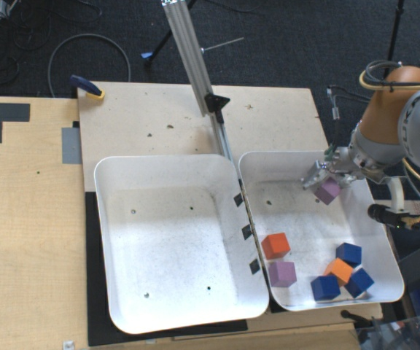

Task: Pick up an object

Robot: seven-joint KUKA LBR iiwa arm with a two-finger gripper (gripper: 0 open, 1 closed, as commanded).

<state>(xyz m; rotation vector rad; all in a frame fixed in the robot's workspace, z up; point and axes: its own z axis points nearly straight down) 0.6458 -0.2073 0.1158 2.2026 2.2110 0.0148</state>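
Blue cubes [343,274] and an orange cube [338,270] huddle in the right bin's [297,308] near corner, a red cube [275,245] and purple cube [282,273] by the divider. Up top, the gripper [327,183] clamps a small purple block [328,191] between its fingers, above the bin floor.

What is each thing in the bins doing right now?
gripper: raised over the right bin, shut on the purple block.
purple block: lifted, between the fingers.
red cube: lying in the right bin.
pink cube: lying by the red cube.
orange cube: lying among three blue cubes.
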